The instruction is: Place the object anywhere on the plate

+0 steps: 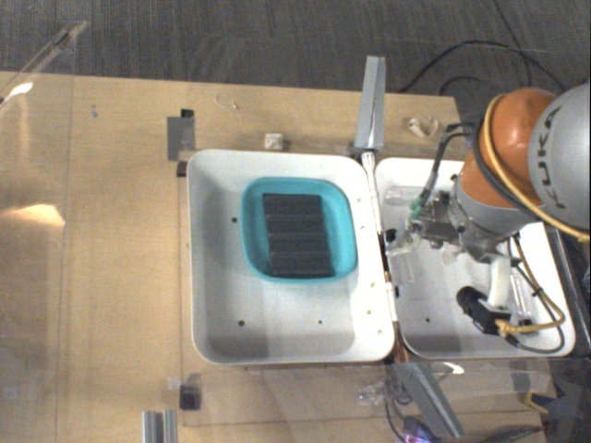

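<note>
— One question: where was your dark ribbed object [297,235]?
— On the teal plate [254,224], nine o'clock of your gripper [427,227], whose grip I couldn't tell. Placing seemed done; you needed only to back away.

One fixed overhead camera, slanted over both bins [208,247].

Glossy teal plastic plate [298,230], smooth white bins [222,321], matt wooden bench [102,275]

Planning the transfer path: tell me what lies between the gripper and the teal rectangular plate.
In the camera view, the adjoining white walls of the two bins lie between the gripper and the teal rectangular plate, plus bare bin floor.
</note>
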Controlling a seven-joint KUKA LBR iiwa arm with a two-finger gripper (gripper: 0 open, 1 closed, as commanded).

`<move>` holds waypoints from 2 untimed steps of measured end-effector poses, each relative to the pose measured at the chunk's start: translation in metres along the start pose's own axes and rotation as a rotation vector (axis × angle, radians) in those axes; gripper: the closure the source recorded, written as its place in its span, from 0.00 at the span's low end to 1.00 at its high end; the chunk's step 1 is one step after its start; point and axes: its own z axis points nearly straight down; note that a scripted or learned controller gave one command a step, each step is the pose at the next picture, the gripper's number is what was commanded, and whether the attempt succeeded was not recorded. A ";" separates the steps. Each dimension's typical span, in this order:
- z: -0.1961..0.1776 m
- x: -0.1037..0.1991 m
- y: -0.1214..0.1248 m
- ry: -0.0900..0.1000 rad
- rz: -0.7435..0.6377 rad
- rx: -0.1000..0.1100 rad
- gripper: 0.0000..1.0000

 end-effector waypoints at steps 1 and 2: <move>0.000 0.000 0.000 0.000 0.000 0.000 0.00; 0.016 -0.079 0.048 -0.001 -0.197 0.000 0.00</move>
